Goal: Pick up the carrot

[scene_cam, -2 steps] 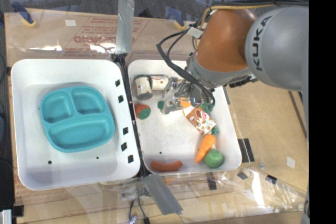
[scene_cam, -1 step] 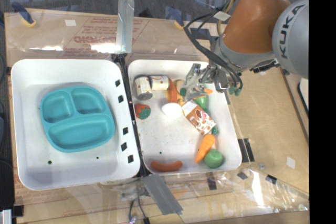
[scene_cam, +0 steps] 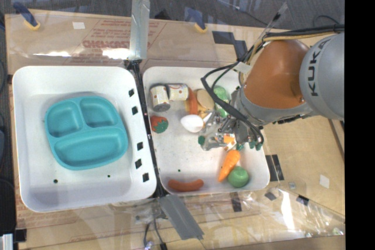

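Observation:
The carrot (scene_cam: pixel 229 164) is a short orange tapered piece lying in the right bin (scene_cam: pixel 176 155) near its front right corner, thick end towards the gripper. My gripper (scene_cam: pixel 225 137) hangs just above and behind the carrot's thick end, close to it; whether it touches is unclear. The grey arm with its orange band (scene_cam: pixel 275 76) reaches in from the right and hides the bin's far right part.
A green round fruit (scene_cam: pixel 238 177) touches the carrot's tip. A sausage (scene_cam: pixel 186 185) lies at the front wall. A white egg (scene_cam: pixel 191 123), a red fruit (scene_cam: pixel 159 123), a tin (scene_cam: pixel 160 97) and an orange-red piece (scene_cam: pixel 192 102) sit further back. The left bin holds a teal divided plate (scene_cam: pixel 87 130).

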Tool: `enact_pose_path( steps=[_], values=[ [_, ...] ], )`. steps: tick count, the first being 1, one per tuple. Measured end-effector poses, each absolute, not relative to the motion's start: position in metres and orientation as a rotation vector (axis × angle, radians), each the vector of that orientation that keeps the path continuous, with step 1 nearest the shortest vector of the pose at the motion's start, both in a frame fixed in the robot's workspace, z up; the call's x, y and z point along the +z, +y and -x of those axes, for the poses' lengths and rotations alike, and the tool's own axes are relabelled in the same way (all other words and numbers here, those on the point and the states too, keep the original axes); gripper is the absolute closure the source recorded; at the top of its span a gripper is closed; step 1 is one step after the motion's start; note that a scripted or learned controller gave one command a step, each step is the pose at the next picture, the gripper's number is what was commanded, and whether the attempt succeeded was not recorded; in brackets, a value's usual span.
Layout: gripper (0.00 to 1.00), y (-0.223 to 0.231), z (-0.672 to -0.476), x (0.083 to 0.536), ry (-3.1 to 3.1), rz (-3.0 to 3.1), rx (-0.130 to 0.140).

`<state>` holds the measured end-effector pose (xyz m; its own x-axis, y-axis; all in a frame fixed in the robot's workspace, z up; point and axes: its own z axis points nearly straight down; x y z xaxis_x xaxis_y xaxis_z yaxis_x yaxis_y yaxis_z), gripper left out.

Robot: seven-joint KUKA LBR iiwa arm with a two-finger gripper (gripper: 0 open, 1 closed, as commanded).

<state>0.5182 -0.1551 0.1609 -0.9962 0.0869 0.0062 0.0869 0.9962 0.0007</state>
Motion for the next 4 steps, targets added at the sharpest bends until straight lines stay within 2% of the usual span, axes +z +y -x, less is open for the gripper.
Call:
enact_pose_path(
  steps=[1,2,3,4],
  values=[
    [1.00,-0.181,-0.543,0.227,-3.144,-0.107,0.004],
    [1.00,-0.199,-0.504,0.102,-3.135,0.157,-0.002],
    [1.00,-0.166,-0.499,0.191,-3.106,0.504,0.001],
    [1.00,-0.211,-0.478,0.284,-3.028,0.860,0.003]
  ],
)
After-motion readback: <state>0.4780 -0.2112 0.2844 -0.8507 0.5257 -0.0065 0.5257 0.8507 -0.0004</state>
